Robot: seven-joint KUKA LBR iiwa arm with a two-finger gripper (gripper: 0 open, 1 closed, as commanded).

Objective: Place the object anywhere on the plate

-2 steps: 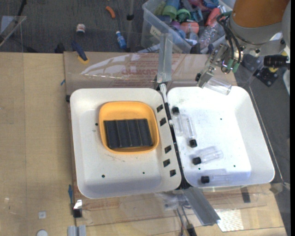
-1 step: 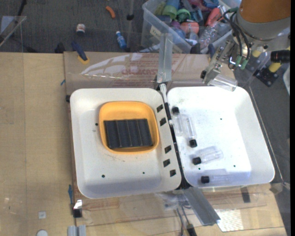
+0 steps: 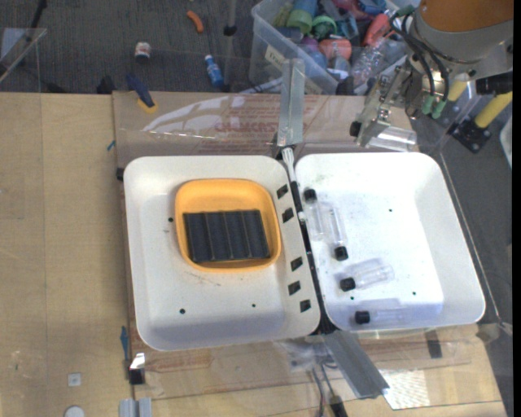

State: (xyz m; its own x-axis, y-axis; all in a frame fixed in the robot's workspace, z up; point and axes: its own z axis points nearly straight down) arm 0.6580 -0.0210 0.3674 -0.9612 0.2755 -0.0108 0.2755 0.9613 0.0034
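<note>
An orange plate (image 3: 189, 198) lies in the left white bin (image 3: 151, 301). A black ribbed rectangular block (image 3: 226, 236) rests flat on the plate and covers most of its floor. My gripper (image 3: 368, 120) hangs above the far edge of the right bin (image 3: 456, 244), well away from the plate and the block, and nothing shows in it. The arm's orange band (image 3: 464, 15) is at the top right corner.
Several small clear bottles with black caps lie in the right bin: one (image 3: 326, 221) near the divider, one (image 3: 370, 273) in the middle, one (image 3: 391, 313) at the front. A clear tub of coloured toys (image 3: 326, 32) stands behind the bins.
</note>
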